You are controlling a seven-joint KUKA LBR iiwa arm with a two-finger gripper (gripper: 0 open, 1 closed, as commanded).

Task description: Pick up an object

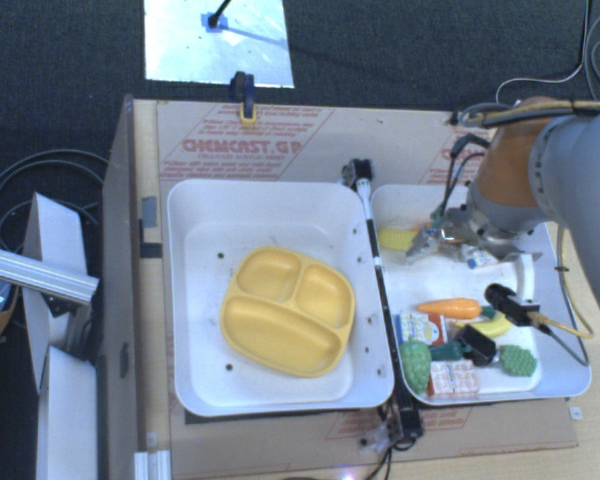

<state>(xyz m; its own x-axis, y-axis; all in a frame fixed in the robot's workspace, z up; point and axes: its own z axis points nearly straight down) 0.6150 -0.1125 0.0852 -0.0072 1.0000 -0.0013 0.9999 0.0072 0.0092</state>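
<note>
The fingers (427,240) hang low in the right bin (570,368), tips just beside a yellow toy (397,237) at the far left corner; whether they grip anything I cannot tell. Nearer the front lie an orange carrot (450,309), a banana (494,325), a black piece (475,345), green toys (415,360) and a small carton (452,378). The left bin (195,268) holds a yellow divided tray (288,310); both bins sit on the worktop (280,138)

The surface (280,138), a tan board printed with red lettering, is set on a dark carpeted floor (60,58). A shiny silver sheet (180,28) is laid behind it. Black cables (20,173) and white boxes (55,238) are seen at the left.
</note>
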